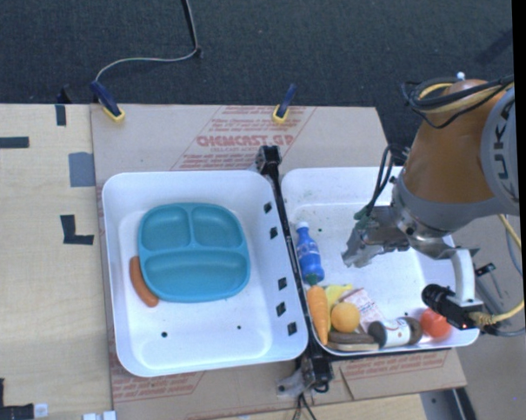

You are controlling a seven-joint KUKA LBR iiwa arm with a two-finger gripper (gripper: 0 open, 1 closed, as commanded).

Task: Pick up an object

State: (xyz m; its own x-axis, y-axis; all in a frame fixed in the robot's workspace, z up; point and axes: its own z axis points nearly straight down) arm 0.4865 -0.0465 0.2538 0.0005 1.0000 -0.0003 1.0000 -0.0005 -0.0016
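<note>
Lying along the right bin's (379, 178) left wall was a blue bottle (309, 255), with a carrot (319, 311), an orange (344, 317) and a red item (435, 325) nearer the front edge. Gripper (360, 251) hovered above the bin floor right of the bottle, nothing between its fingers; grip state could not be told. Left bin (199, 351): teal divided plate (193, 251), sausage (143, 282) beside it

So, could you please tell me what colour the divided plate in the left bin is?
The divided plate is teal blue, seen clearly in the camera view.
</note>
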